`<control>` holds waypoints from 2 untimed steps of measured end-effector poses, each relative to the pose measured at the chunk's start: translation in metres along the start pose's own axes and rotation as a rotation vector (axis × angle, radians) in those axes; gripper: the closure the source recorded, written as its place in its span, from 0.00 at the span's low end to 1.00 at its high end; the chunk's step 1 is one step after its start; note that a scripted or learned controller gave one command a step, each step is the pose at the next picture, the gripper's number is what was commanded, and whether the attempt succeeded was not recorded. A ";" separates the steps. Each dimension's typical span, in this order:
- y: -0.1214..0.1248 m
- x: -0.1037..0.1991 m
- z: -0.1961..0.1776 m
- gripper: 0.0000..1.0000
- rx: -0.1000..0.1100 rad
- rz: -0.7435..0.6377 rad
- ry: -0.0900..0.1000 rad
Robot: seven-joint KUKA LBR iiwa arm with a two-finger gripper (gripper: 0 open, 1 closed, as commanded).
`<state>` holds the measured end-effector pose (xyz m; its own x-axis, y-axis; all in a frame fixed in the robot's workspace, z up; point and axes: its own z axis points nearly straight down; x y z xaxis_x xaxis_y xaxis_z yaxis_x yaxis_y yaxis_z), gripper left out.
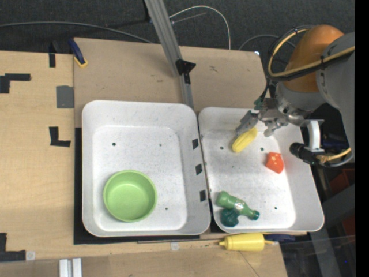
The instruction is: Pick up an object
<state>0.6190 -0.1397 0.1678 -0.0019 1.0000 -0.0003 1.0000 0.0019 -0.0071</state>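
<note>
One yellow corn cob (244, 139) lies in the right bin (300, 212), toward 11 o'clock. The gripper (260, 122) stands with jaws wide just above it, not gripping. One orange block (274, 162) at 3 o'clock, one green bottle (236, 206) at 6.

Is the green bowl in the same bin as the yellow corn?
No, the green bowl sits in the left bin, while the yellow corn lies in the right bin.
</note>
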 end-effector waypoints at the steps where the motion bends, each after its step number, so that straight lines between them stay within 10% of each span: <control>1: -0.005 -0.001 0.065 0.00 0.001 0.000 0.000; 2: -0.005 -0.001 0.081 0.00 -0.004 0.000 -0.001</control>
<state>0.6133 -0.1404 0.0873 -0.0021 1.0000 -0.0015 1.0000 0.0021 -0.0034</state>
